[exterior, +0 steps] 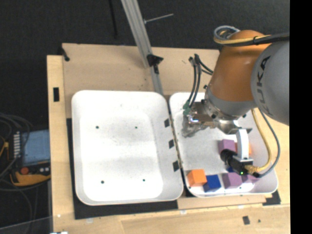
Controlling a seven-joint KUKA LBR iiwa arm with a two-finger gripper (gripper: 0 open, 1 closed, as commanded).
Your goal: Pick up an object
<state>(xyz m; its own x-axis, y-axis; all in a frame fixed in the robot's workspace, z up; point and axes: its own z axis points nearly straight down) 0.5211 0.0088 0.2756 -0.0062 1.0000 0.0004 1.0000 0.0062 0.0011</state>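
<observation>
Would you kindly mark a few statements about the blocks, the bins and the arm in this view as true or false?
1. The orange block lies in the right bin. True.
2. The blue block lies in the left bin. False: it lies in the right bin, beside the orange block.
3. The arm reaches over the right bin. True.
4. The orange block sits at the right bin's far edge. False: it sits near the bin's near edge.
5. A purple block lies right of the blue block. True.

A wooden bench (97,67) carried two shallow white bins side by side: the left bin (122,145) near its middle, the right bin (204,150) toward its right edge.
</observation>
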